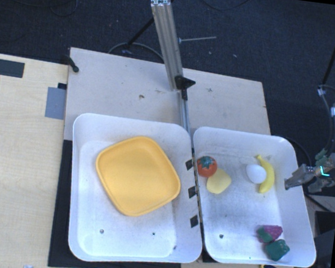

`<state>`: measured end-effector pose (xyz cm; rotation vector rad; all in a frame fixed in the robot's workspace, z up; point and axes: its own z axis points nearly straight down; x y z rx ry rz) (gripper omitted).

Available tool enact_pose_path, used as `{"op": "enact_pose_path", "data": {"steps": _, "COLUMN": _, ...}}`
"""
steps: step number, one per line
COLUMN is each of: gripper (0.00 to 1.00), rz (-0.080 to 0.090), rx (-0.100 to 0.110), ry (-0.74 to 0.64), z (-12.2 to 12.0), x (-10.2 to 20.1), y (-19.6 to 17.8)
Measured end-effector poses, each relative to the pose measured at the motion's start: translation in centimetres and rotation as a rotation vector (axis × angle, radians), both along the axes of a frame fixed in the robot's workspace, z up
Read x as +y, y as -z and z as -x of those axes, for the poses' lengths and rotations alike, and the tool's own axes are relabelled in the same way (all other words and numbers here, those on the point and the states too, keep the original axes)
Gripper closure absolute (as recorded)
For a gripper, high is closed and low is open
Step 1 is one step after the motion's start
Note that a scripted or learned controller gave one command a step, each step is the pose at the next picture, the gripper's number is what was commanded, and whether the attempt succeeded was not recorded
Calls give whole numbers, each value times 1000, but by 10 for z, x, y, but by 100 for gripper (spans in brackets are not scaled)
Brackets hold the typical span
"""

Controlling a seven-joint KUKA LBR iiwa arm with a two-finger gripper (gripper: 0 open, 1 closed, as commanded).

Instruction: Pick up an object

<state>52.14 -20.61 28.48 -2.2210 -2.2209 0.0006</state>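
Observation:
The right bin (226, 247) holds a red tomato (206, 164), a pale yellow lump (219, 182), a white egg (255, 173), a yellow banana (266, 173), a magenta piece (272, 232) and a dark green piece (277, 248). The left bin (82, 211) carries a yellow square plate (137, 174). My gripper (300, 178) is at the right bin's right rim, outside the bin, to the right of the banana and apart from it. Nothing shows between its fingers.
A grey metal post (170, 41) slants up from the gap between the bins. Black clips (191, 191) line the divider between the bins. Cables and dark floor lie to the right beyond the bench.

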Motion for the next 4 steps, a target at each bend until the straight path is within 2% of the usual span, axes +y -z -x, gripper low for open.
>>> {"op": "enact_pose_path", "data": {"steps": 1, "gripper": 0, "rz": 0, "rx": 0, "ry": 0, "z": 0, "x": 0, "y": 0}}
{"op": "enact_pose_path", "data": {"steps": 2, "gripper": 0, "rz": -1, "rx": 3, "ry": -1, "z": 3, "x": 5, "y": 44}}
{"op": "enact_pose_path", "data": {"steps": 4, "gripper": 0, "rz": -1, "rx": 5, "ry": -1, "z": 6, "x": 16, "y": 167}}
